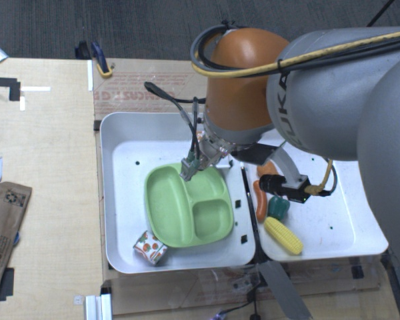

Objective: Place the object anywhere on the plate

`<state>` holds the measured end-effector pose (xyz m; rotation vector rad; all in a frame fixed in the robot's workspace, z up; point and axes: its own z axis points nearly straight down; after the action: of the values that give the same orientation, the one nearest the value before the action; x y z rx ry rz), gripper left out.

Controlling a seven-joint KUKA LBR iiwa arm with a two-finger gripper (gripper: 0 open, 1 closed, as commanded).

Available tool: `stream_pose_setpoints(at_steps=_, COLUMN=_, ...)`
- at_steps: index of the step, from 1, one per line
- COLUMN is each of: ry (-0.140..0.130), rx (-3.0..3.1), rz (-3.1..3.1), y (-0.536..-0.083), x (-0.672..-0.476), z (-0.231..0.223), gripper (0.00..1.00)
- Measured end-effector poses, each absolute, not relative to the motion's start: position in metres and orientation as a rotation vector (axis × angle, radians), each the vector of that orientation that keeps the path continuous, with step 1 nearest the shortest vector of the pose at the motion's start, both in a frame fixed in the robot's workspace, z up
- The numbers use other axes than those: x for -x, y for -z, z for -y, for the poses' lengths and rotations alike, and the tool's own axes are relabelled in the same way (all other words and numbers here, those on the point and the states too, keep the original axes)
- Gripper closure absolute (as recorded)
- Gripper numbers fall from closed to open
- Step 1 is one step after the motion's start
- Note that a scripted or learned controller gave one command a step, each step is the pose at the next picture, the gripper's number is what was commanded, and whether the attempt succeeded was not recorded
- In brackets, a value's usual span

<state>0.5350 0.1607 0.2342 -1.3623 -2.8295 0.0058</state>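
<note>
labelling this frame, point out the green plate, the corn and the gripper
green plate (170, 209): camera view, floor of its large compartment
corn (283, 236): camera view, middle of the cob
gripper (189, 169): camera view, its tip

Robot lab: KUKA arm (333, 92) over white bins (120, 179) on plywood bench (47, 145), toy food.

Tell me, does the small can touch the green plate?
Touching. The camera view shows the can lying against the plate's lower left rim in the left bin, with no white floor visible between them.
</note>
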Motion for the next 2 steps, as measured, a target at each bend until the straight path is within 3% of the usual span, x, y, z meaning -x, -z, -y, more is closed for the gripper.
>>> stream_pose_setpoints(at_steps=1, ry=-0.006, rx=1.549, rz=2.733, y=-0.168, x=-0.614, z=-0.217, gripper=1.0)
stream_pose_setpoints(at_steps=2, ry=-0.004, rx=1.614, rz=2.696, y=-0.195, x=-0.66, z=-0.18, gripper=1.0)
